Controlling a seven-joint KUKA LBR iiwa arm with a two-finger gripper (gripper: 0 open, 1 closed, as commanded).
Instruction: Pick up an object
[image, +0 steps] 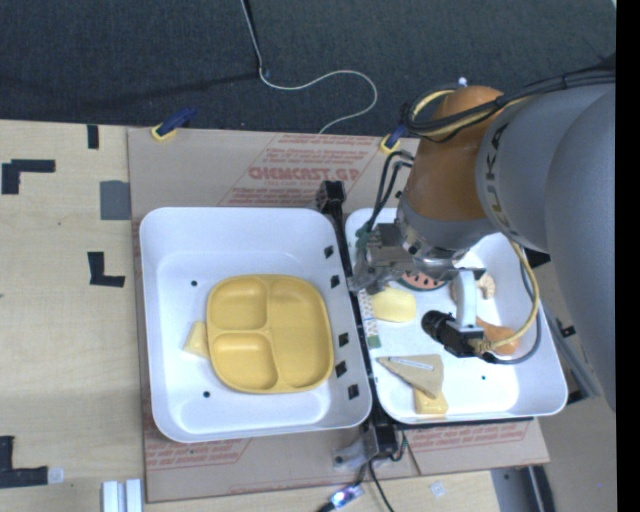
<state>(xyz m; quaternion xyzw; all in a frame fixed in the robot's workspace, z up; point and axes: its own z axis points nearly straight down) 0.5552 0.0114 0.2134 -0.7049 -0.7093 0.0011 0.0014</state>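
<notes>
Pale-yellow rounded piece (394, 305) is lying near the right bin's (540, 395) left edge; I'm judging it light, smooth, best pinched across. Gripper (385, 262) is hovering above it, its opening impossible to tell.

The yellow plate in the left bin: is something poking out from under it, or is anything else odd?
Yes. A pale yellow piece sticks out from beneath the left edge of the divided yellow plate in the left bin, as if the plate sits on it. Nothing looks spilled or broken.
</notes>
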